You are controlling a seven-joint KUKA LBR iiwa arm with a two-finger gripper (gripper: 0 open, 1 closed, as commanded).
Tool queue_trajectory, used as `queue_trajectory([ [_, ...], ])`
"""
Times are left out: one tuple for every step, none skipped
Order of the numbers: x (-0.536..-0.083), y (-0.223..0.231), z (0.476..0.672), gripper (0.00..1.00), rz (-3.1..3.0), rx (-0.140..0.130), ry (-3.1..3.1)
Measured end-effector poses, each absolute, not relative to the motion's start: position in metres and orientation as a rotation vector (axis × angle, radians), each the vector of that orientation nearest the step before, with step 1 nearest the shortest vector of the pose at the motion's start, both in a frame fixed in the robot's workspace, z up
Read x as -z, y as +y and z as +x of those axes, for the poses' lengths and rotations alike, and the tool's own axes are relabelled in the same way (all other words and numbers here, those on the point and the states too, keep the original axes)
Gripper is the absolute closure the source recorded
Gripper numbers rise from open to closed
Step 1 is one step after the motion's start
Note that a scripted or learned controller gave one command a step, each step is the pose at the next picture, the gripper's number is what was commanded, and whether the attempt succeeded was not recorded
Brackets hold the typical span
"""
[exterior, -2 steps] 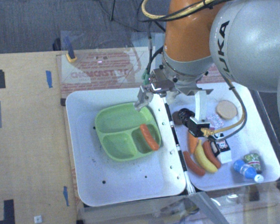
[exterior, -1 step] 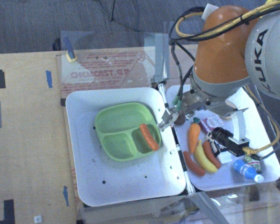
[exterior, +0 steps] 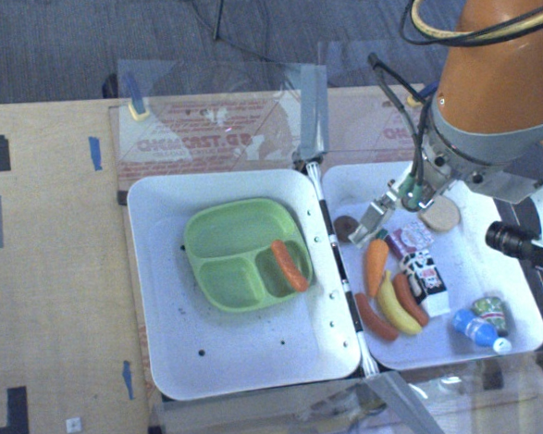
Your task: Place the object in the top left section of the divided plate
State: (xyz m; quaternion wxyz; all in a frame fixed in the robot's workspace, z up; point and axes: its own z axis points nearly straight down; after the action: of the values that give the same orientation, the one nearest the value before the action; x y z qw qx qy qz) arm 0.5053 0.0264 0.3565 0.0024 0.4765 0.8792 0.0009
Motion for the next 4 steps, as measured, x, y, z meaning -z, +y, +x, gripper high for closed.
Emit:
queue_trajectory([
  [-0.367, 0.029, 0.507, 1.00, 1.485, -0.005, 2.758],
  [-0.339, 0.003, 0.484, 1.00, 1.330, 0.000, 2.846],
  [-0.279, 0.024, 0.518, 1.00, 1.143, -0.002, 2.925],
  [-0.290, 0.023, 0.520, 1.00, 1.143, -0.006, 2.920],
])
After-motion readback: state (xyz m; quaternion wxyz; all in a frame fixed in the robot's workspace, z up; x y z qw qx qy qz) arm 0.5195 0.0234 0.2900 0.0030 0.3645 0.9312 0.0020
